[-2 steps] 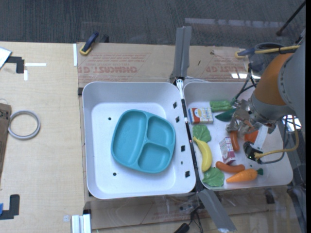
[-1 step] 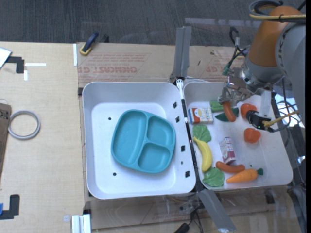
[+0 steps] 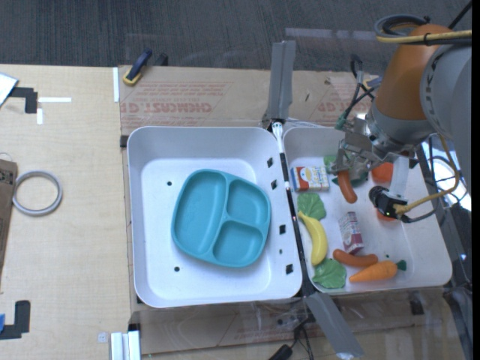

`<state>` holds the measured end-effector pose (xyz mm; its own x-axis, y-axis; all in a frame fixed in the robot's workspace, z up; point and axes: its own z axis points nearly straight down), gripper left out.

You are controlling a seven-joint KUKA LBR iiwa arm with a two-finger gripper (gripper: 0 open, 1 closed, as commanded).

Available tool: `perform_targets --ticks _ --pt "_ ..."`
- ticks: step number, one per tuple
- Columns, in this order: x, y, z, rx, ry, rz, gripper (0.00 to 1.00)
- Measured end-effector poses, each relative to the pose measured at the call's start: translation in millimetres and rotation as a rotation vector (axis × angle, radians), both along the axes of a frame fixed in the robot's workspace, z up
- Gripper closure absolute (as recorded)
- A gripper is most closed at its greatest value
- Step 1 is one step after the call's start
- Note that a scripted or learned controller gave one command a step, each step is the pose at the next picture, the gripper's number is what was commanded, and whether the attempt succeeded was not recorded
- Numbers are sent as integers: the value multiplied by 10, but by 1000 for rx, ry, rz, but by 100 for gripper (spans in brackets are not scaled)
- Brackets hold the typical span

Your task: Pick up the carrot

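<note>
The carrot [image 3: 373,271], orange with a small green stub at its right end, lies flat at the front right of the right bin [image 3: 431,235]. My gripper [image 3: 351,165] hangs over the back middle of that bin, well behind the carrot and apart from it. Directly under the gripper a red-orange sausage-shaped piece [image 3: 347,188] slants down toward the bin floor. I cannot make out whether that piece is held.
Beside the carrot lie a second red sausage [image 3: 355,259] and a green leaf [image 3: 330,274]. A banana [image 3: 315,235], another green leaf [image 3: 311,205], a small carton [image 3: 311,178], a red packet [image 3: 350,231] and an orange ball [image 3: 382,172] share the bin. A teal divided plate [image 3: 223,217] sits in the left bin [image 3: 150,201].
</note>
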<state>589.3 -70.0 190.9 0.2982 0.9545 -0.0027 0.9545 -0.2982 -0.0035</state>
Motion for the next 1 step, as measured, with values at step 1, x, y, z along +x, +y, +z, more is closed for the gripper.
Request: perform_targets --ticks 1 --pt "379 -154 4 -1 -3 190 100"
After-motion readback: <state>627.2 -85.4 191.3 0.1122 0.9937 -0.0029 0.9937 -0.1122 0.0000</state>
